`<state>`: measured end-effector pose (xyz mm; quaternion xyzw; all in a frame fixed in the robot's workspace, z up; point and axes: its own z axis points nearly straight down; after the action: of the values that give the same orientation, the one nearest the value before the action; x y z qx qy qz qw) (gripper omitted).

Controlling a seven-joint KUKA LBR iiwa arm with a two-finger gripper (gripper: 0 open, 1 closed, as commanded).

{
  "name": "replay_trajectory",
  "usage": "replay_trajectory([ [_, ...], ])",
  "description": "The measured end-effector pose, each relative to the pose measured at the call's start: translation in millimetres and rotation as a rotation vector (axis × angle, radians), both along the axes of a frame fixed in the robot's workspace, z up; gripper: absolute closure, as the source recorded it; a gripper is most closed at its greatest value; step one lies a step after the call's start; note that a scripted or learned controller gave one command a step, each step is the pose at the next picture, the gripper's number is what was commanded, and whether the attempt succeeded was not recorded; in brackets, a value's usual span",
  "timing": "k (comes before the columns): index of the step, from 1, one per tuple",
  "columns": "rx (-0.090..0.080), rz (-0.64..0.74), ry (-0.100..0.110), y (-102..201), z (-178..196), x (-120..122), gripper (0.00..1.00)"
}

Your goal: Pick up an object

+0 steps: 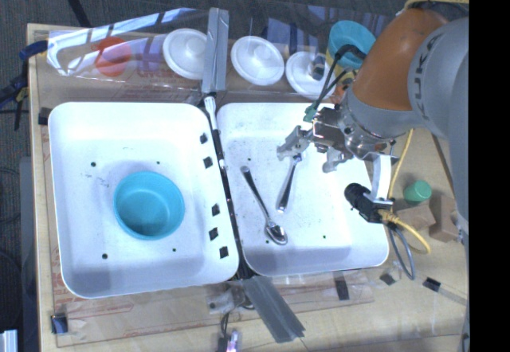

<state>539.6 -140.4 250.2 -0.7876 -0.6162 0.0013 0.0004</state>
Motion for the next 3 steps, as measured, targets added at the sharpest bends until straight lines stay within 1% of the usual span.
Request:
replay_trajectory([
  [1, 0.003, 0.049, 0.004, -14.5, -25.1, 14.6, 0.00],
  [2, 0.002, 0.034, 0.003, -7.4, -40.8, 8.1, 0.00],
  [3, 0.004, 0.252, 0.003, -2.2, -45.8, -17.0, 0.00],
])
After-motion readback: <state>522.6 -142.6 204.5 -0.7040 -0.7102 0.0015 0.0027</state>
